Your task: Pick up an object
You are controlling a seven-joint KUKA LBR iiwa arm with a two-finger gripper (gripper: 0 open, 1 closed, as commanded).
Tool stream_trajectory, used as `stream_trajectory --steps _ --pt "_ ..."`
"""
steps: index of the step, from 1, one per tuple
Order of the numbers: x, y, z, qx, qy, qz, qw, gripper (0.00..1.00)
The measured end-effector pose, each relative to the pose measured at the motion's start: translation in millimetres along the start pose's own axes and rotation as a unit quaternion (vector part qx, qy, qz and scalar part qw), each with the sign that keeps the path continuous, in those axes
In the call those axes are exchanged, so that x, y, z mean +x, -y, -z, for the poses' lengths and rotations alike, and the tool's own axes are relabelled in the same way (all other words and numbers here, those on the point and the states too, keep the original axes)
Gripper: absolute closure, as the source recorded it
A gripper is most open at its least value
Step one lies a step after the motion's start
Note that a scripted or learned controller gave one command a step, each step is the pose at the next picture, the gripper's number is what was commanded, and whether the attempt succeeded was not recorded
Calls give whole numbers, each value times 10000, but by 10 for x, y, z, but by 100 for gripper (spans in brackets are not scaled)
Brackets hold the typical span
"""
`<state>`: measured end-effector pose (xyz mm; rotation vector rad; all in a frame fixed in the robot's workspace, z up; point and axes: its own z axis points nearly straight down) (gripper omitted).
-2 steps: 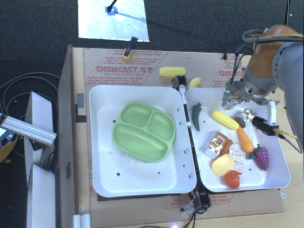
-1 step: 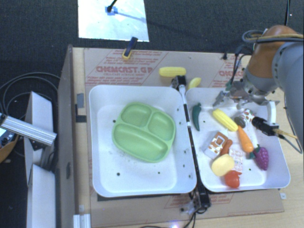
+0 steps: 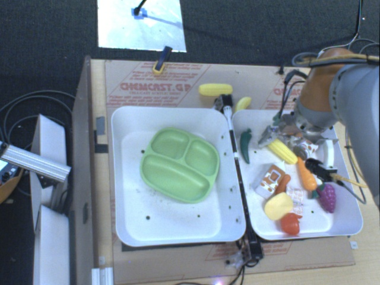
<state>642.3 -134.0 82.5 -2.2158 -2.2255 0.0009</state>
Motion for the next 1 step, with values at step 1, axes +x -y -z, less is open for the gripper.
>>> stream_trajectory --steps 1 --pt "-6 -22 136 -33 8 9 10000 100"
